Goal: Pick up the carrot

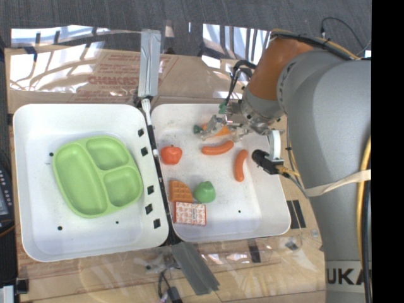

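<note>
Carrot lies at the 12 o'clock end of the right bin, green top toward 9 o'clock, long axis roughly 9-to-3. Gripper sits directly over its 3 o'clock end; whether it is spread or closed, cannot tell. Two sausages lie just toward 6 o'clock.

Both white bins look like smooth moulded plastic with a soft sheen. The green divided tray is glossy plastic, as are the toy foods: the carrot, two sausages, the tomato and the green apple. The waffle has a ridged, matt face. The desk is covered in brown cardboard under shiny, creased clear film. The arm wears a smooth satin grey shell
</note>
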Motion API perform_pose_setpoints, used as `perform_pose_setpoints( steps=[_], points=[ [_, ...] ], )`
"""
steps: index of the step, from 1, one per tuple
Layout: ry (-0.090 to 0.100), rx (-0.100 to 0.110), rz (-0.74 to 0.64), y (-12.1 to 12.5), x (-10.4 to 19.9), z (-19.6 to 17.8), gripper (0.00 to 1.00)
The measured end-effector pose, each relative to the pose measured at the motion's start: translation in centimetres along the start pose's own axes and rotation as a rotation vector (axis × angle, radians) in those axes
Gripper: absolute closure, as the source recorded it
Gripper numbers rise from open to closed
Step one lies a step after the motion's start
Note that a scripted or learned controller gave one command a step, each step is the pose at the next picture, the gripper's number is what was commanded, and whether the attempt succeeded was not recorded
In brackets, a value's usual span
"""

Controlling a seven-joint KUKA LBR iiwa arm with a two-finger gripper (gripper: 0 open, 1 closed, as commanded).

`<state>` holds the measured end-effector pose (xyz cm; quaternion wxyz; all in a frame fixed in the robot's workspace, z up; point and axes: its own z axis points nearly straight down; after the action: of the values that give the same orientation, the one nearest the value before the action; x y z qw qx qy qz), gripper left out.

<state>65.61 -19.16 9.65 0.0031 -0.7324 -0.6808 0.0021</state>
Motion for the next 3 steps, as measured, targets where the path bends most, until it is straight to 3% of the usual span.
perform_pose_setpoints(
  steps=[1,2,3],
  points=[
    [-0.001,-0.003,-0.192,-2.6,-0.4,-4.5,0.00],
    [-0.011,-0.019,-0.572,0.7,-1.8,-0.3,0.00],
    [-0.015,-0.021,-0.577,0.8,-1.7,-1.4,1.00]
  ],
)
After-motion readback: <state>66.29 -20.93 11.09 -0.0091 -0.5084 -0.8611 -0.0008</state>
